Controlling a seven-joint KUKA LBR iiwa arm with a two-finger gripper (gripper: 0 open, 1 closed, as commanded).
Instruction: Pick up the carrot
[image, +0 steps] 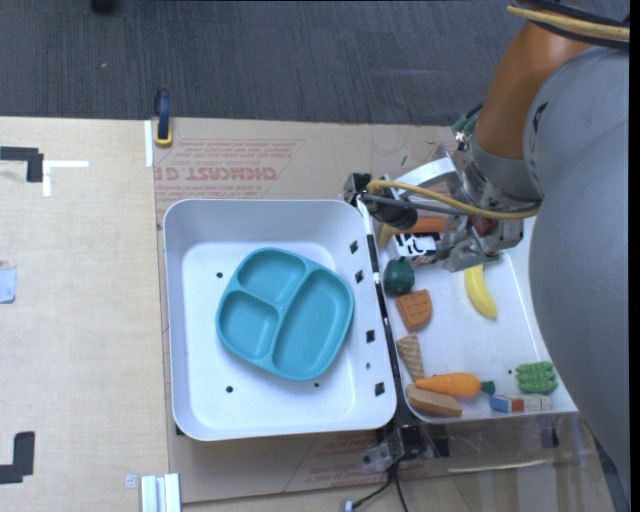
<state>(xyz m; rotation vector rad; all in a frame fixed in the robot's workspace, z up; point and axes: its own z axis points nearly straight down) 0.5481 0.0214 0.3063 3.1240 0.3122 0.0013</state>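
The carrot is orange with a small green tip on its right end. It lies flat near the front of the right bin, just behind a tan bread piece. My gripper hangs over the far end of the same bin, well behind the carrot and apart from it. Cables and the wrist housing cover most of the gripper. Something orange-red shows beside the gripper, partly hidden.
The right bin also holds a yellow banana, a dark green piece, a brown waffle-like piece, a tan wedge, a green item and a small coloured block. The left bin holds a blue divided plate.
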